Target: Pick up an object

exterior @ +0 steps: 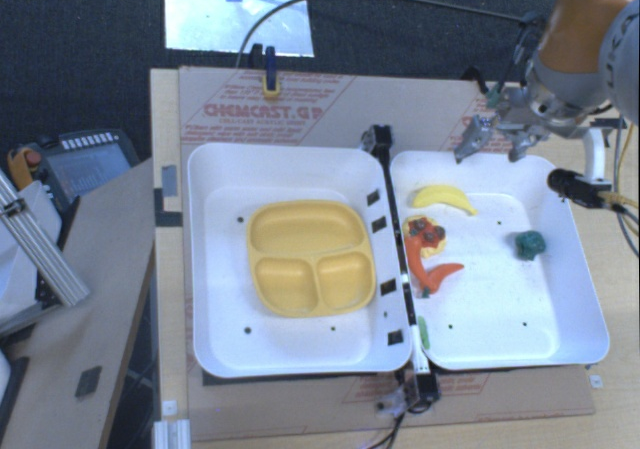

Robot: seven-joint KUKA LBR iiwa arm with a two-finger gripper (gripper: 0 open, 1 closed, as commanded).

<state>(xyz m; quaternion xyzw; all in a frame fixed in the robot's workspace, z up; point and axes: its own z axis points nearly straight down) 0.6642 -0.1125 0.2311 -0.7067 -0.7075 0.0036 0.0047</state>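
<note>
Gripper hangs over the far rim of the right bin, its two fingers spread apart with nothing between them. Arm enters at upper right; its orange band and grey housing are cut off by the frame's top and right edges, so the upper links cannot be made out.

Right bin contents: yellow banana near the far-left part of the floor, just below the gripper and apart from it. Small red and dark object below the banana, too blurred to identify. Orange-red chilli-shaped object lies against the bin's left wall, touching or overlapping the red object; cannot tell which. Green lumpy object sits alone toward the right wall. Thin green sliver at the left wall, partly hidden by the divider.

Left bin holds a yellow three-compartment tray, lying flat at its centre.
</note>
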